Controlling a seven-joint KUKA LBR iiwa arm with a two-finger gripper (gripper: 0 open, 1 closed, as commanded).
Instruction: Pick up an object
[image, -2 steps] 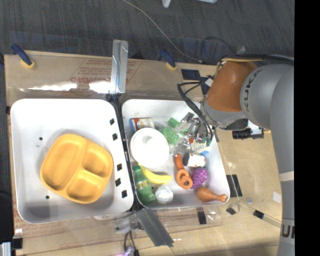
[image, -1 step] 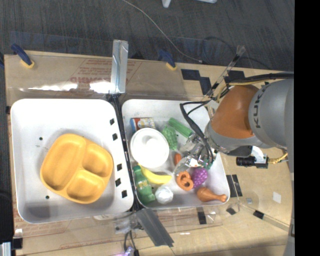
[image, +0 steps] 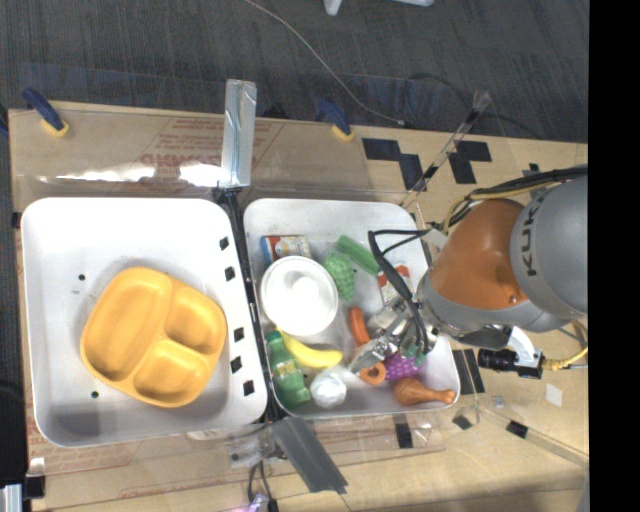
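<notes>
- Camera view: your pincer hangs low at the right bin's four o'clock, crowded by toys; I cannot tell its state.
- Purple grapes lie just beside it, likeliest target.

Single fixed camera, mounted above the bench, looking down at a slant. Far enough out to frame both white bins whole: left bin on the picture's left, right bin at centre-right. Bench far edge and dark floor along the top, near bench edge cropped at the bottom. Arm entering from the picture's right, wrist cutting over the right bin's right rim. Slight tilt, bins running a little skewed to the frame. No second view, no overlap.
</notes>
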